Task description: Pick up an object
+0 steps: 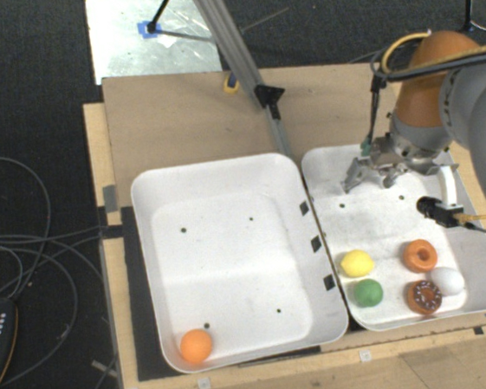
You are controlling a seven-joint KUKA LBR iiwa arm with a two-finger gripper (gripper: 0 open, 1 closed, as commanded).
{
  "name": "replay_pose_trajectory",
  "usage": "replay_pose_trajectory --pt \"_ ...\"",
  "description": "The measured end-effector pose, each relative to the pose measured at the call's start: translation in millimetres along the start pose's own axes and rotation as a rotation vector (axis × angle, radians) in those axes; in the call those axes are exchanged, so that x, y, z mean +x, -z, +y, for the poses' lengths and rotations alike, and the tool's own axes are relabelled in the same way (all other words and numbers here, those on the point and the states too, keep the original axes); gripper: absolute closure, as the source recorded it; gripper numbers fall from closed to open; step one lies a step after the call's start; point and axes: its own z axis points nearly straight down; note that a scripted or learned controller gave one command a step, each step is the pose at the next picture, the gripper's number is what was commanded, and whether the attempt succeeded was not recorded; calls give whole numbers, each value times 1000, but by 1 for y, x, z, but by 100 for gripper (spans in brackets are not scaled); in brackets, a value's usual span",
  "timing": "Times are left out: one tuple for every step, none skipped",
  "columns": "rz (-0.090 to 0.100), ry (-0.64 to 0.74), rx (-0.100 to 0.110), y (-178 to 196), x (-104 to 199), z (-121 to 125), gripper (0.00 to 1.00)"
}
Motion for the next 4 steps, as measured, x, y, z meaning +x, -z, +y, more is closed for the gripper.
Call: replay_pose_trajectory --pt "-1 3 -4 12 0 1 100" --pt "-1 -1 -9 77 1 9 100" --pt "-2 -5 -9 137 -8 7 100" --pt "-1 -2 -8 192 -8 8 100"
